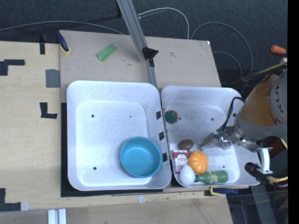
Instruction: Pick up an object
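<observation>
My gripper hangs in the right bin, near its middle, reaching in from the right. Just below and left of it sits an orange round fruit. A brown oval object lies to the gripper's left, a short way off. A red and white box, a white egg and a green bottle on its side crowd the bin's front edge. A small dark green ball rests near the bin's left wall. Nothing shows in the gripper.
The left bin holds a blue bowl at its front right. A metal pole slants across the bench behind the bins. A green block lies on the bench at the back left. Cables trail behind the right bin.
</observation>
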You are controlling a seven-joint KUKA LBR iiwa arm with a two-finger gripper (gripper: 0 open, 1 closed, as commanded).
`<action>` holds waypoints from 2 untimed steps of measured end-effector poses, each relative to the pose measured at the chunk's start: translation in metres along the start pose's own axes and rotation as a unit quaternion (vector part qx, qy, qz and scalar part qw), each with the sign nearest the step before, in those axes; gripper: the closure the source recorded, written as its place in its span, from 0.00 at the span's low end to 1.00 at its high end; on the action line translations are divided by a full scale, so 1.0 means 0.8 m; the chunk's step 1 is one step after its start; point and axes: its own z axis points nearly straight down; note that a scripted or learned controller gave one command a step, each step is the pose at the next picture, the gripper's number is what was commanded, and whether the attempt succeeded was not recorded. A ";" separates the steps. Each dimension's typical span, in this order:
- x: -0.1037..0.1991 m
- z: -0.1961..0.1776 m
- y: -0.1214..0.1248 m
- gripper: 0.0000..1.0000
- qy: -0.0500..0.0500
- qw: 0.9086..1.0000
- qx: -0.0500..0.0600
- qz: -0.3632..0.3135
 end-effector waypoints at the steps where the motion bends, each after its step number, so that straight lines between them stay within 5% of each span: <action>1: 0.001 -0.013 0.000 1.00 0.001 1.000 0.000 0.000; 2: -0.007 -0.068 0.001 1.00 0.000 1.000 -0.001 0.000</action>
